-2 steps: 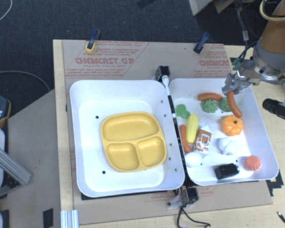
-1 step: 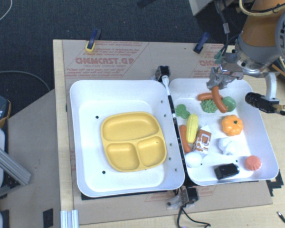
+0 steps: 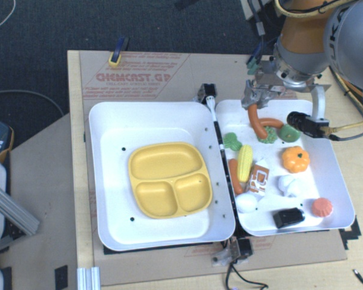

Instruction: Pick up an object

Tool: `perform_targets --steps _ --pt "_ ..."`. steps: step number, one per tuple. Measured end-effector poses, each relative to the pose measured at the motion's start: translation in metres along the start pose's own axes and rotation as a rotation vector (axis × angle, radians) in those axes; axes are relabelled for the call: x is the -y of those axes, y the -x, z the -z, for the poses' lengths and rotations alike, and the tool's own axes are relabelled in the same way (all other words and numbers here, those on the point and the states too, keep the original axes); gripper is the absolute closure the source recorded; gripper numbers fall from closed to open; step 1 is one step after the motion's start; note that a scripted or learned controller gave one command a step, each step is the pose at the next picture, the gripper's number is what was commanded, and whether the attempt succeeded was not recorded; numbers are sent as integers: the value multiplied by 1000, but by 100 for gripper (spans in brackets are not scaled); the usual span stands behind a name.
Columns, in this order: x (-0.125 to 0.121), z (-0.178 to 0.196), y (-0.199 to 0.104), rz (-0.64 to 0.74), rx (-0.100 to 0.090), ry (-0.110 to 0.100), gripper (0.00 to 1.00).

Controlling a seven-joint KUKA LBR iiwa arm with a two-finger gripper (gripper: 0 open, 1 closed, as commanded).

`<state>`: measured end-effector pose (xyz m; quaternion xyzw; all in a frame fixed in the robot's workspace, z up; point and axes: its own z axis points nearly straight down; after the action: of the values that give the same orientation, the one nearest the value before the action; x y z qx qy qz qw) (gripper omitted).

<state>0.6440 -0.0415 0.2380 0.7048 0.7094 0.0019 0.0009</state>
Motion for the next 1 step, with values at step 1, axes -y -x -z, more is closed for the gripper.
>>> perform_targets --steps 1 --pt "6 -21 -59 0 -1 -8 100"
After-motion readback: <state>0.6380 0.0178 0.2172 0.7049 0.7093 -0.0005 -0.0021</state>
